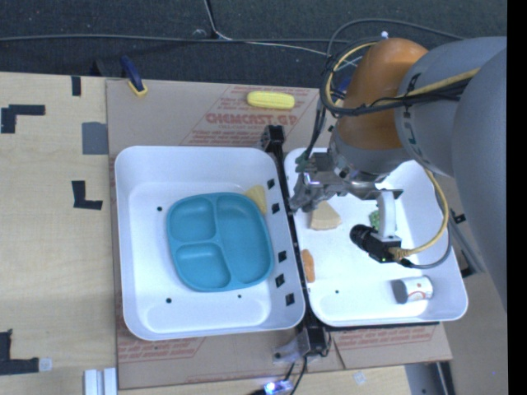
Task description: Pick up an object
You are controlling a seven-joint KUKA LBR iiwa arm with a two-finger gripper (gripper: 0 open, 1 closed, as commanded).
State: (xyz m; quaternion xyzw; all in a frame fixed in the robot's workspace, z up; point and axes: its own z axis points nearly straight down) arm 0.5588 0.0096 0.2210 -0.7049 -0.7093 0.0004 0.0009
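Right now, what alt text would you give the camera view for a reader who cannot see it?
A grey arm with an orange band reaches from the right, its gripper low over the right bin beside a tan wedge. The left bin holds a blue divided plate.

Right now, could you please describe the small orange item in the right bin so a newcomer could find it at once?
Start at the right bin, the one the grey arm reaches over. Follow its left wall toward the near edge: the orange piece lies there, just inside the divider. It is narrow and bright orange, unlike the pale tan wedge farther back or the white and grey object near the front right corner.
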